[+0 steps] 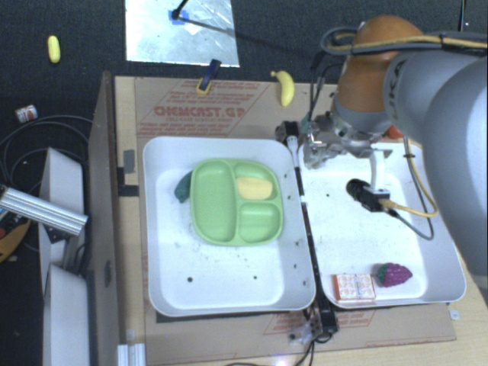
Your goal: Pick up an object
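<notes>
- The arm [427, 90] reaches in over the right bin [335, 235], its gripper [320, 152] sitting low at that bin's far-left corner, close to the wall shared with the left bin [175, 280].
- Whether the jaws are released or clenched cannot be told; the wrist hides them, and nothing can be seen gripped.
- The step in hand looks like the approach or descent, with no pick made yet.
- Candidates in the right bin: one purple grape bunch [393, 274] and one small patterned box [353, 287], side by side at the near edge, well apart from the gripper.
- The left bin holds one green divided plate [229, 212], one yellow item [255, 187] in its upper right compartment, and one dark teal piece [183, 187] touching the plate's left rim.
- The next move calls for travel toward the near edge (the corner below the gripper looks bare), then a centred descent.
- Outside the bins: one banana [285, 88] on the bench.
</notes>
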